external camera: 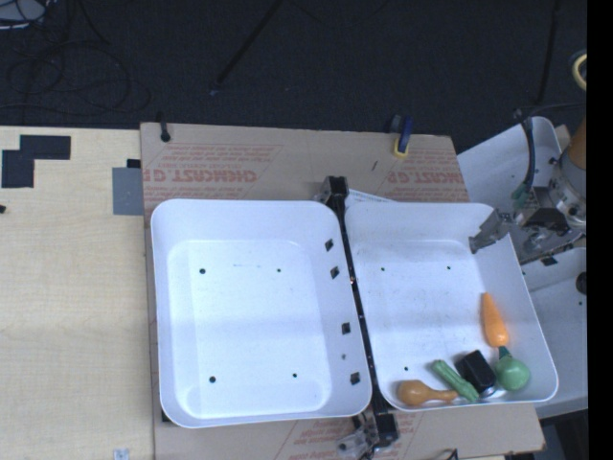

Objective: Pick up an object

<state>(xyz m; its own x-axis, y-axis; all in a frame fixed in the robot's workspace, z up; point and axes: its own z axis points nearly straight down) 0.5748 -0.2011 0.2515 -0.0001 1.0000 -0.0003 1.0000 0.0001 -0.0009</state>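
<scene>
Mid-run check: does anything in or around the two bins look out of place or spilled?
Nothing looks spilled or damaged. The only oddity: the orange carrot-shaped piece, green ball, black block, green stick and orange spoon-like toy all crowd the right bin's near right corner.

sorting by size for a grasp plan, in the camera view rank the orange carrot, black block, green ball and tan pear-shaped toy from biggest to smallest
1. tan pear-shaped toy
2. orange carrot, close to the toy in length
3. black block
4. green ball, close to the block
</scene>
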